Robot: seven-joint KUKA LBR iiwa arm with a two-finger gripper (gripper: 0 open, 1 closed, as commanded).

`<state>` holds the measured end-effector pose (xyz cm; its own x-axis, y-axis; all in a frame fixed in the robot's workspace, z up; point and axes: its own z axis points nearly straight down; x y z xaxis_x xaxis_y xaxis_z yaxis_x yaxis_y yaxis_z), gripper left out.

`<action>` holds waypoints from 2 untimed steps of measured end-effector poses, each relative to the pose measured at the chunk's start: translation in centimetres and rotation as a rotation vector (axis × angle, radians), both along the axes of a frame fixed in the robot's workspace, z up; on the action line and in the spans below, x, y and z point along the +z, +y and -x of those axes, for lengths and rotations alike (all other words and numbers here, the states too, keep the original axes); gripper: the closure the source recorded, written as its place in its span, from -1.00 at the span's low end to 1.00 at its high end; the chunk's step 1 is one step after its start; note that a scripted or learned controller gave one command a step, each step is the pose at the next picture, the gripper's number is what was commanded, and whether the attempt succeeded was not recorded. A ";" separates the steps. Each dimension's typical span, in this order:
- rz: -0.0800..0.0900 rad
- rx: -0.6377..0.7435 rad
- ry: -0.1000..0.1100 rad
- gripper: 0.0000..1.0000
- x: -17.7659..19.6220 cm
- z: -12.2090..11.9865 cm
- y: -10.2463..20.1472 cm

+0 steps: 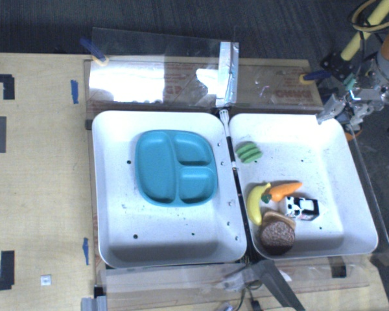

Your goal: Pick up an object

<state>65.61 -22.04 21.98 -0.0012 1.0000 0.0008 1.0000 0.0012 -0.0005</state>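
Tool (340, 112): at right bin's (324, 141) far corner, grip state cannot be told. Banana (255, 203), carrot (285, 189): well below-left of tool, touching.

A robotics test lab, seen from overhead: a pale plywood worktop (39, 193) marked with black tape corners and blue tape strips carries two shallow white bins (110, 238), with a clear plastic shield (162, 76) propped behind them. Toy food (275, 206) fills one bin; cabled machine hardware (363, 96) sits at right over grey carpet.
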 end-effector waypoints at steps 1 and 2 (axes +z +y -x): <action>-0.001 -0.045 0.005 -1.00 -7.9 6.1 3.2; 0.003 0.156 -0.005 -1.00 -13.3 8.1 7.2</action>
